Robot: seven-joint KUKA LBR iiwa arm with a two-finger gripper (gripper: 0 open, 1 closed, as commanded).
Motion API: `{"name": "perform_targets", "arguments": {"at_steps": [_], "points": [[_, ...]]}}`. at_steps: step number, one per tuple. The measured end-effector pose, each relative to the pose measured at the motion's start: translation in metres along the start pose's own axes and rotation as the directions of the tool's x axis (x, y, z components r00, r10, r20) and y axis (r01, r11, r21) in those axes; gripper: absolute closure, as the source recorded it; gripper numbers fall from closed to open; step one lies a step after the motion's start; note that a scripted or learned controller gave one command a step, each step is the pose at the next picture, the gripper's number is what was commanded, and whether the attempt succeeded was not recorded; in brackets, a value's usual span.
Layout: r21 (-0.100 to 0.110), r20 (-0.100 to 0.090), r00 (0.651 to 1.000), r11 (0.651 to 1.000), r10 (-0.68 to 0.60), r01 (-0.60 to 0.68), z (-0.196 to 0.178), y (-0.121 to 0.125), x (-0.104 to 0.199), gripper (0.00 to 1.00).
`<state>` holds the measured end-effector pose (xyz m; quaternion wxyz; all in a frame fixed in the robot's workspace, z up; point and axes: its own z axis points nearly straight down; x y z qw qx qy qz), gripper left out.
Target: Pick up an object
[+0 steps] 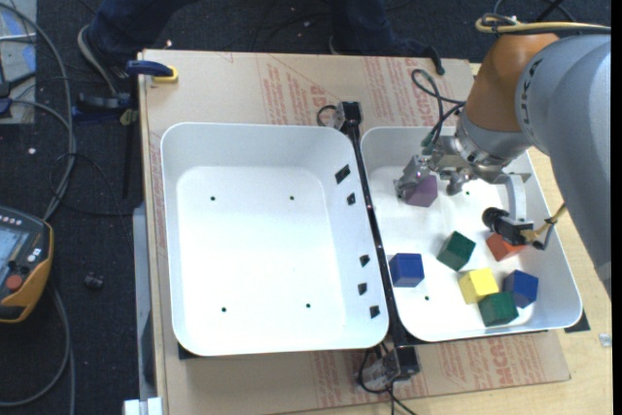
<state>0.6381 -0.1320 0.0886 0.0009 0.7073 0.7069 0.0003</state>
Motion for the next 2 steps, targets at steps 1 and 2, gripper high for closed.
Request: {"name": "perform_targets", "arguments": {"at_steps": [1,2], "points": [[0.0,-0.001,1.0,1.0,-0.001,0.001,-0.011,0.0,0.001,1.0],[-0.007,-0.003,1.0,1.0,-0.008,0.008,-0.105,-0.02,0.088,1.0]]}}
